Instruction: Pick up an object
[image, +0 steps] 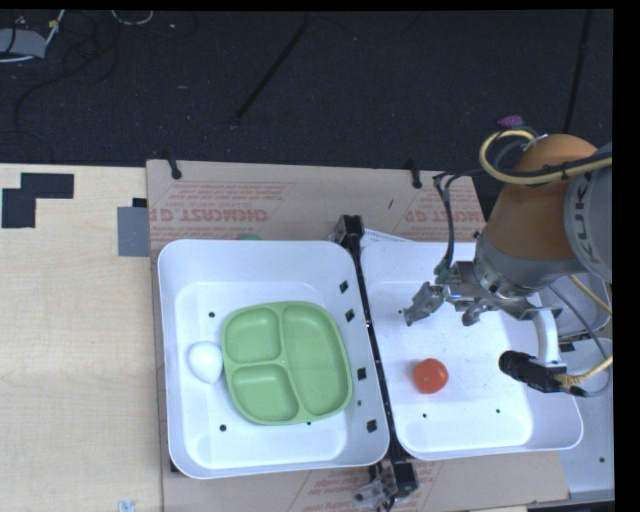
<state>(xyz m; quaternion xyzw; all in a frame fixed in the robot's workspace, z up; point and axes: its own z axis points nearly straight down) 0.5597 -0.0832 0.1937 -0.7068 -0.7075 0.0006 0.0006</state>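
Claw over right bin, nothing gripped.
We see the claw (440, 305) spread above the right bin (560, 425), apart from the red ball (431, 376) lying free below it, presumably lining up a descent.

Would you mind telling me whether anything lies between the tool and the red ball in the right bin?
Nothing visible does. The tool sits above the bare floor of the right bin, and the red ball lies apart from it, toward the near wall, with only white floor between them.
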